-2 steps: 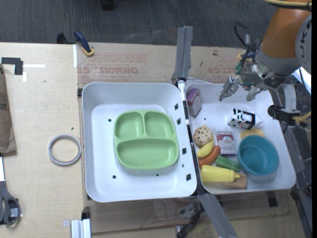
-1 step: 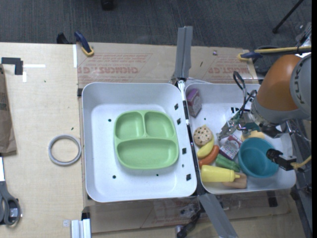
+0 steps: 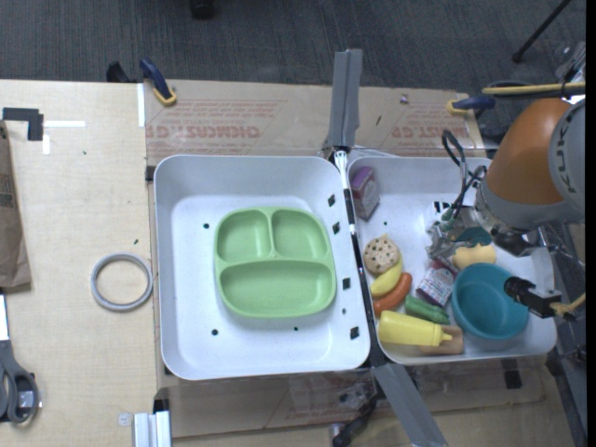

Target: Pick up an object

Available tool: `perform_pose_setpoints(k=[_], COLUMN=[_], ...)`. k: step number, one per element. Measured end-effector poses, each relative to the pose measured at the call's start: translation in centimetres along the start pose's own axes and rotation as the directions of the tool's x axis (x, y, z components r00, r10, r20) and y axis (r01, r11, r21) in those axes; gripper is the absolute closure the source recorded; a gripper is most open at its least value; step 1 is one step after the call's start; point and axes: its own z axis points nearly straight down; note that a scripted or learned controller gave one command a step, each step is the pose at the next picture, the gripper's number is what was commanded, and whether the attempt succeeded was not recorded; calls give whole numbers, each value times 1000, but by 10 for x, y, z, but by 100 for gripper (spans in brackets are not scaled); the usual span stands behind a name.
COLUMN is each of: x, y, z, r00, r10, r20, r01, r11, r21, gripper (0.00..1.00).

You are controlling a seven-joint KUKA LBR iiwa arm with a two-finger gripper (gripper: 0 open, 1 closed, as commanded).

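The likeliest pick, we judge, lies in the right bin (image 3: 410, 170): a heap of one cookie (image 3: 380, 253), one banana (image 3: 386, 280), one yellow bottle (image 3: 414, 328), one teal bowl (image 3: 487, 304), one purple packet (image 3: 363, 190) and some crumpled wrappers (image 3: 443, 240). Our gripper (image 3: 453, 223) hangs over those wrappers; we cannot tell how its claw stands. The risk we see is clutter: neighbours touch, so a descent may glance off or snag two things. The left bin (image 3: 177, 277) holds one green divided plate (image 3: 275, 262)
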Motion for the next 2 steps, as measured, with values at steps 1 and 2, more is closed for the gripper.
perform_pose_setpoints(k=[1, 2], x=[0, 9], y=[0, -56], z=[0, 5], r00=[1000, 999], r10=[0, -44], r20=[0, 4], r01=[0, 44], r11=[1000, 999], r21=[1, -18], gripper=[0, 0])
